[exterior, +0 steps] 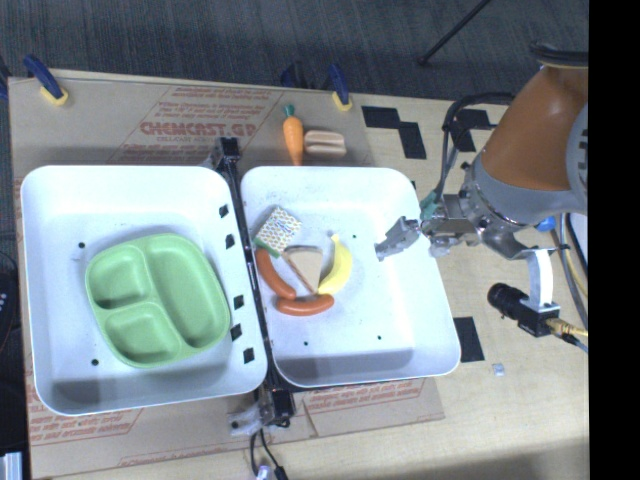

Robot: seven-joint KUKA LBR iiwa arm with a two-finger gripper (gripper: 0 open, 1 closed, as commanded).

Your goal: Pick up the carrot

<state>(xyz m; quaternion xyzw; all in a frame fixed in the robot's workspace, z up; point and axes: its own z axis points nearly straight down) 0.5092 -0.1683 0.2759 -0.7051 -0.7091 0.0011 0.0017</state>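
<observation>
Orange and topped with a green stub, the carrot (292, 136) is seen lying on the cardboard sheet (200, 118) behind the two white bins, outside both of them, just beside a small brown-and-pink bun-like toy (325, 144). The tool (397, 238) is held over the right rim area of the right bin (400, 353), well apart from the carrot; nothing is seen between its parts, and whether it is released or clenched cannot be told from this view. The grey arm with its orange band (535, 133) is extended in from the right. Within the right bin, a cluster of toy food is gathered near the left wall: a yellow banana (339, 266), two reddish sausages (303, 305), a brown wedge (306, 264) and a checkered piece (279, 228). In the left bin (50, 268) a green divided plate (155, 298) is placed. Both bins are set on the bench (520, 408).
</observation>
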